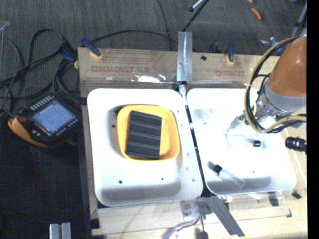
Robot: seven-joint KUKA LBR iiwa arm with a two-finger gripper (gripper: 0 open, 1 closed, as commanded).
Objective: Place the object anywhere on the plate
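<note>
Bench [149, 68]: two white bins, frame centre.
Plate [172, 133]: yellow, left bin [144, 188].
Object [144, 133]: dark ridged block, on plate.
Pincer: grip state cannot be told.

We find the ridged block [144, 133] lying on the plate [172, 133], inside the left bin [99, 178]; right of the plate sits the right bin [279, 176].
</note>
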